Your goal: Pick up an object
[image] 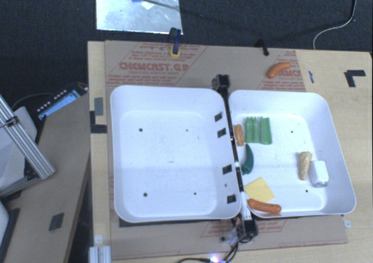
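The right bin [326, 122] holds several small objects. A green ridged piece [257, 129] lies near its back left. Beside it an orange piece [239, 134] rests against the left wall. A dark green curved piece [247, 160] lies below that. A yellow flat square [259, 189] sits at the front left, with an orange sausage shape [264, 206] just in front of it. A tan bread-like stick [304, 164] and a white block [319, 172] lie at the right.
The left bin [169, 151] sits beside the right one, joined by a black divider [228, 139]. Another orange sausage shape [278, 69] lies on the bench behind the right bin. A yellow-and-blue clamp [174, 42] stands at the bench's back edge.
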`<state>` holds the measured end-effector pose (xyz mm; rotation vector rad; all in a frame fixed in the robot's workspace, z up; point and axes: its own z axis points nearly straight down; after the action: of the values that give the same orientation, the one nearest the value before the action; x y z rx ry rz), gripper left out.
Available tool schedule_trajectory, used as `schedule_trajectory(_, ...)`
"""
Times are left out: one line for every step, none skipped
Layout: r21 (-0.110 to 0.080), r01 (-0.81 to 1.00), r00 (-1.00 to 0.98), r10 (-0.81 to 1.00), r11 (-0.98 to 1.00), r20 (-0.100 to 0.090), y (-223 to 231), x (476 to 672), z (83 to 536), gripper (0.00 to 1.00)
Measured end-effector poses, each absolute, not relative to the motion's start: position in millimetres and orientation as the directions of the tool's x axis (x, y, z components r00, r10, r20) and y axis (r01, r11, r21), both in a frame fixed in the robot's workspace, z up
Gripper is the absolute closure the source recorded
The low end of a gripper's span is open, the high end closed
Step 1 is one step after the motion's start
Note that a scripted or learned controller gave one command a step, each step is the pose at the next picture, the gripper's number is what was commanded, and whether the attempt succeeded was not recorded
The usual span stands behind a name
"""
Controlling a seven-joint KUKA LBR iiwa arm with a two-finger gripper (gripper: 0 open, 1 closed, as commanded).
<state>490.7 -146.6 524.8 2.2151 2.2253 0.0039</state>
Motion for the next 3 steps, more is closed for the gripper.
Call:
schedule_trajectory(0.005,1.0,-0.008,1.0,0.008,0.0,-100.0,486.9,536.1,1.0)
schedule_trajectory(0.002,1.0,0.004,1.0,-0.004,-0.003,-170.5,505.2,527.8,1.0)
schedule_trajectory(0.004,1.0,0.003,1.0,-0.003,-0.003,-208.9,485.3,535.8,1.0)
